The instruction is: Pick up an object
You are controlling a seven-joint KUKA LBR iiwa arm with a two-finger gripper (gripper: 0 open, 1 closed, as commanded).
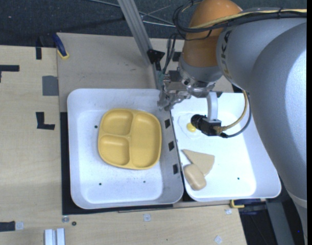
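A yellow divided plate (pixel 129 138) lies in the left bin (pixel 84 188). In the right bin (pixel 247 182) I see a tan wedge (pixel 200 161) with a tan rounded block (pixel 194 177) right against its near side, both close to the divider. Farther back, a small yellow piece (pixel 191 128) sits partly under a black fitting on the arm. My gripper (pixel 168 100) hangs low over the far end of the divider between the bins, beyond the plate's far right corner. Nothing shows in its grasp.
The grey arm with its orange band (pixel 212 29) covers the right bin's far and right side. A slanted metal pole (pixel 138 29) crosses behind the gripper. A blue and yellow clip (pixel 60 46) lies at the bench's far left corner.
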